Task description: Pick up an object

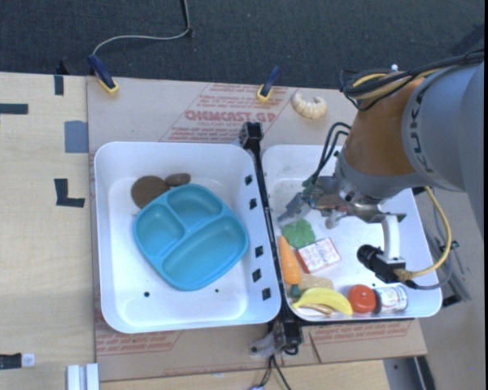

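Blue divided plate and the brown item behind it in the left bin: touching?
Cannot tell. In the camera view the blue divided plate overlaps the brown item at its far rim, with no gap visible, but overlap from this slant doesn't prove contact.

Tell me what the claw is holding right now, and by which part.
Cannot be told. The claw hangs over the right bin, just above the green item, but its tips are too small and blurred to show anything held.

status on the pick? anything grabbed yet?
Done: the arm has reached into the right bin, with the gripper low over its left side, just above the green item.
In hand: nothing visibly between the fingers.
Left: grasp and lift. The carrot, banana and tomato lie in the bin; the blue plate sits in the left bin.
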Motion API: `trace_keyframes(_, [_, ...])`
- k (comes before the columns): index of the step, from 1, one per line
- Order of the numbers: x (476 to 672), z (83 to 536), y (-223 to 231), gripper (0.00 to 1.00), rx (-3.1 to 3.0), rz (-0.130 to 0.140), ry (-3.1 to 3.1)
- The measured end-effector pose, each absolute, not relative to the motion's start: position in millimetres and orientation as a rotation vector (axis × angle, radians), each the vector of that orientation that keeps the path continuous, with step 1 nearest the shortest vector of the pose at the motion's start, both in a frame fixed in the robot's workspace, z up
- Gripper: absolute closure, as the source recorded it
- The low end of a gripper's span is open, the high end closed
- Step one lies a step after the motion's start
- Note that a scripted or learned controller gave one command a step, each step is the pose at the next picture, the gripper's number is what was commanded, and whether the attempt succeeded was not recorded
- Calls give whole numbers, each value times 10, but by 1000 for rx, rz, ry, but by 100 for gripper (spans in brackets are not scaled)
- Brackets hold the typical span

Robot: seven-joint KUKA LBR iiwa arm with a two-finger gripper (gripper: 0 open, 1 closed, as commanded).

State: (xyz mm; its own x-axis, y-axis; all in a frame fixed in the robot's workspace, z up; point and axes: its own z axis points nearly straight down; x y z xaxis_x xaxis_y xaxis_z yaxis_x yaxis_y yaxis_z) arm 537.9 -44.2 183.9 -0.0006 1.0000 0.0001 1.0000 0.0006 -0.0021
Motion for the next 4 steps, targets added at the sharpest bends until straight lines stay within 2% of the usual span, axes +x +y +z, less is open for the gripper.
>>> trace_keyframes(1, [5555, 1837, -404, 0, -2219, 2, -2221])
trace_keyframes(3, [5658, 1837, -504, 0, -2218, 1, -2222])
trace_keyframes(4, [5540, 1839, -442, 0, -2220, 3, -2221])
